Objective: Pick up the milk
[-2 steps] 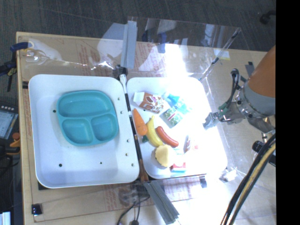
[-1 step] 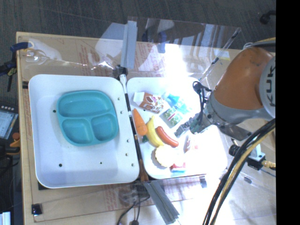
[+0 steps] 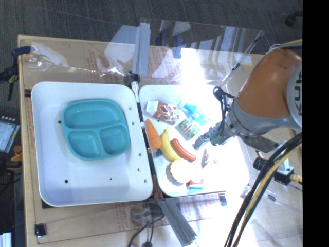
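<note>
Several toy foods lie in the right bin point(image 3: 234, 176). A small white and blue carton point(image 3: 192, 110), which may be the milk, lies near the bin's back, partly washed out by glare. Beside it are a brown and white carton point(image 3: 165, 112) and a green-labelled carton point(image 3: 189, 129). My gripper point(image 3: 208, 138) hangs over the right bin, just right of the green-labelled carton and in front of the blue one. I see nothing held in it. The arm's orange band point(image 3: 270, 84) fills the right side of the view.
An orange carrot point(image 3: 153, 133), a yellow banana point(image 3: 167, 144), a red sausage point(image 3: 183, 150) and a round pale bun point(image 3: 179, 172) lie in the right bin's front left. The left bin point(image 3: 46, 179) holds a teal divided plate point(image 3: 96, 127). Black cables point(image 3: 262, 184) hang at the right.
</note>
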